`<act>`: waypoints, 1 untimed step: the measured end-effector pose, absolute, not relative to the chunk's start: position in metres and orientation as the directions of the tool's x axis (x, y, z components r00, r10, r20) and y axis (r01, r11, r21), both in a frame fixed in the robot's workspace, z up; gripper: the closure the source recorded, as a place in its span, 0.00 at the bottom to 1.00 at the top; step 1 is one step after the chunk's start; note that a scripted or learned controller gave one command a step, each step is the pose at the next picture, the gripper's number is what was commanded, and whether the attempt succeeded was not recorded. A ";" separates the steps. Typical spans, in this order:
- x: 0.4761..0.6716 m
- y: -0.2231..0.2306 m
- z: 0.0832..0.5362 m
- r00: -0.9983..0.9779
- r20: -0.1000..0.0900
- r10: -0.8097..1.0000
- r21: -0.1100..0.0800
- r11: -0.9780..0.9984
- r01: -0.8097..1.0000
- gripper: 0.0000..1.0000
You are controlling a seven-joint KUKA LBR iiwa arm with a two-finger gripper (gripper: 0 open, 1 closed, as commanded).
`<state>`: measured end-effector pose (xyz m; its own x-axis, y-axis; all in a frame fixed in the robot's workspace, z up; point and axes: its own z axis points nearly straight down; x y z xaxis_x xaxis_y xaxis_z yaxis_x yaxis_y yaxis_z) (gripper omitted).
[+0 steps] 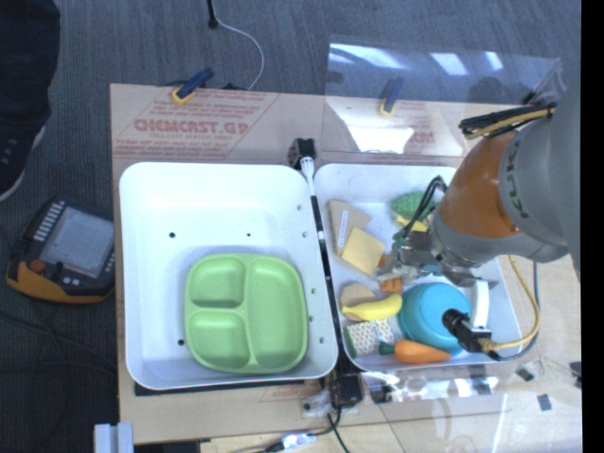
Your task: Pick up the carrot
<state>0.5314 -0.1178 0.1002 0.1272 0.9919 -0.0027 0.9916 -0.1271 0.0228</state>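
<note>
Note the grey arm with orange band (495, 196) reaching over the right white plastic bin (363, 176). The left white bin (151, 215) holds a green divided plate (247, 311). The gripper (408, 264) sits low among the toys; its fingers' state cannot be determined. Locate the orange carrot (422, 352) at the right bin's front wall, beside the blue bowl (429, 311).

Orange carrot (421, 352), green plate (247, 311), yellow banana (375, 308).
</note>
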 end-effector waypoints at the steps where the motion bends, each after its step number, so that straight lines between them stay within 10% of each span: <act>1: 0.635 -0.065 0.185 0.314 -0.002 0.949 0.003 -0.314 0.949 1.00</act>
